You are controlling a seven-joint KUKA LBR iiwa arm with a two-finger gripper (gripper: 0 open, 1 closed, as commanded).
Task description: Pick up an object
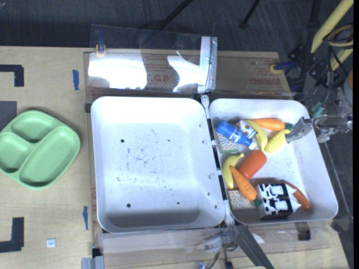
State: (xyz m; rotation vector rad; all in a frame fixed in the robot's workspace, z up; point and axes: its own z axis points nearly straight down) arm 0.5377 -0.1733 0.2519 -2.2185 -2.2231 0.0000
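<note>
Hovering gripper (300, 129), right bin (322, 175), toy corn (276, 140)

A single fixed camera sits above the table (50, 66) and looks down at a slant, taking in both white bins: the left bin (101, 114) and the right bin (322, 172) (side by side near the middle). It stands far enough back to include a green divided plate (36, 147) at left and dark floor beyond the table's far edge.
</note>
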